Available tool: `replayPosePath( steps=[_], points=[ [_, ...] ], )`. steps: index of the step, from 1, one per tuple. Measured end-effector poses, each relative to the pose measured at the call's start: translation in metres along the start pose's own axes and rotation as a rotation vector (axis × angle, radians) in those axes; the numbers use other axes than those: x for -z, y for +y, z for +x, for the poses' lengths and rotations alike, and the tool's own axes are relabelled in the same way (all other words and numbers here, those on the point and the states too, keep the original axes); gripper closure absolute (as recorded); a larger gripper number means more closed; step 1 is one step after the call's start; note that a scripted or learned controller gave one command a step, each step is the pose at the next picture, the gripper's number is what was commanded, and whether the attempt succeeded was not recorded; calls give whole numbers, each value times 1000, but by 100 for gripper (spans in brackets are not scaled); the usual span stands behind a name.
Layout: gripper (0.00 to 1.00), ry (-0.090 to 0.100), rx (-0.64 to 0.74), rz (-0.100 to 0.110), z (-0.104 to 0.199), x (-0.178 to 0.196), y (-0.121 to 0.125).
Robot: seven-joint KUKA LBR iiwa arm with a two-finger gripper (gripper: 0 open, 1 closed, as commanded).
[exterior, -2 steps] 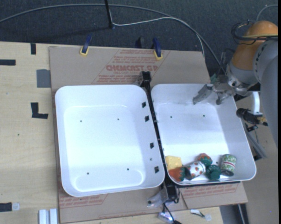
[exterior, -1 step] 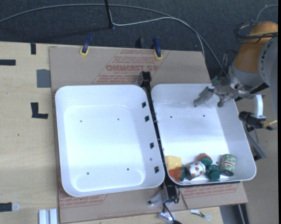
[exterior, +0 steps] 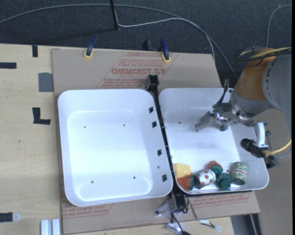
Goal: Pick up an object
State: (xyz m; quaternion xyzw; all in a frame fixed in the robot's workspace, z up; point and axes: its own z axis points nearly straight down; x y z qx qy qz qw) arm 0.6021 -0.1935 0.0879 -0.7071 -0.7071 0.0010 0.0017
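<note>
You see the gripper (exterior: 206, 124) spread open, holding nothing, over the right bin (exterior: 186, 99), well apart from toys (exterior: 213, 175) clustered along its near wall

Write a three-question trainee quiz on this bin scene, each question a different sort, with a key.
1. True or false: the small objects lie in the left bin.
2. Multiple choice: where in the right bin are the objects clustered? A) far edge B) near edge C) middle
3. Fill in: the gripper hangs over the ____ bin, apart from the objects.

Key
1. False; they lie in the right bin.
2. B, along the near edge, the yellow piece leftmost and the green-striped ball rightmost.
3. right
</note>
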Motion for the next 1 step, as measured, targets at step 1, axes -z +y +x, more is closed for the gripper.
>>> replayPosePath(
  steps=[1],
  points=[
    [0, 0, -1, -2, 36, 22, -105]
  ],
)
